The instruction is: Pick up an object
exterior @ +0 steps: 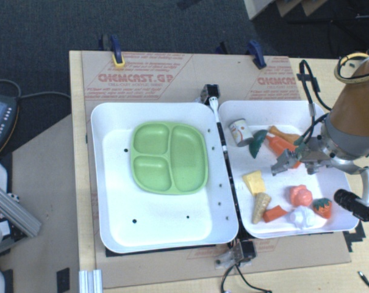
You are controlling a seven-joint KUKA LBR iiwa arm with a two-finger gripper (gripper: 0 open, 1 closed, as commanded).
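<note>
The claw (286, 162) is hanging open and holding nothing just above the toy carrot (280, 143) lying in the right bin (275, 110), so the pick is yet to happen.

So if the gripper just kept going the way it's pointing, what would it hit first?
The gripper points toward the view's left, low over the right bin. The yellow cheese-like wedge and the green-topped toy lie nearest ahead; which comes first is unclear, since height is hard to judge.
</note>
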